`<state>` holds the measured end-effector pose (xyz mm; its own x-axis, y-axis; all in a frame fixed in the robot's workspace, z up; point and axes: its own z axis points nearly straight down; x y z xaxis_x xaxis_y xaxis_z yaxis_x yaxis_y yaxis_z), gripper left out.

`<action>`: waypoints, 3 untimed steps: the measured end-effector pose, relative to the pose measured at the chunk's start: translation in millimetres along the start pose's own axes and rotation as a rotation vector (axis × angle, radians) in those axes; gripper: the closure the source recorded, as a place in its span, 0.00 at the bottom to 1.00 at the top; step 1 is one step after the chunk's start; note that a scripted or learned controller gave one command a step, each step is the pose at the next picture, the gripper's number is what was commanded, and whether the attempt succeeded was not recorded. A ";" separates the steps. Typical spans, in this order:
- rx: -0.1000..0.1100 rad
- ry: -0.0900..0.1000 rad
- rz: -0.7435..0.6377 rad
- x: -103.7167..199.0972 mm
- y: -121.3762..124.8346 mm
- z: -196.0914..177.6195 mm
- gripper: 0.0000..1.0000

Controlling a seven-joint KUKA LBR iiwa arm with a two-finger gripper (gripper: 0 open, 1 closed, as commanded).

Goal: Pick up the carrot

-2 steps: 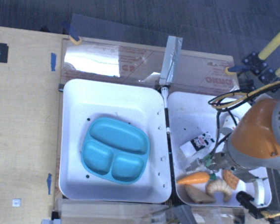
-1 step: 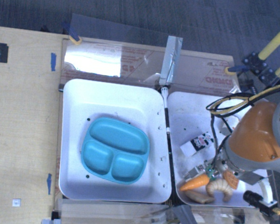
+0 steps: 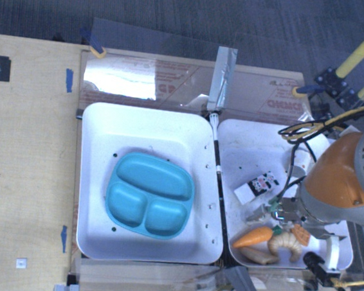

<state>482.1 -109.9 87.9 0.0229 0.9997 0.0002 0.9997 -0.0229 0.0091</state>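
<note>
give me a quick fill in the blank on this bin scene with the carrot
The carrot lies in the ____ bin as the camera sees it.
The divided tray in the other bin is ____ in colour.
That tray has ____ compartments.
The band on the arm above the claw is ____.

Missing words: right; blue; three; orange

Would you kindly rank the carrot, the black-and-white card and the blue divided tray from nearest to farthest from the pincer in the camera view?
1. carrot: just left of the pincer, right bin.
2. black-and-white card: up and left, same bin.
3. blue divided tray: far left, in the left bin.
</note>
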 end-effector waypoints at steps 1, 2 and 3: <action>0.000 -0.004 0.090 13.7 -0.6 0.0 0.00; 0.001 -0.002 -0.084 12.7 -0.4 -0.3 0.00; -0.001 -0.002 0.022 15.6 -0.3 -0.1 0.00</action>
<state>482.2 -94.3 88.0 0.0448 0.9990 -0.0011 0.9989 -0.0448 0.0102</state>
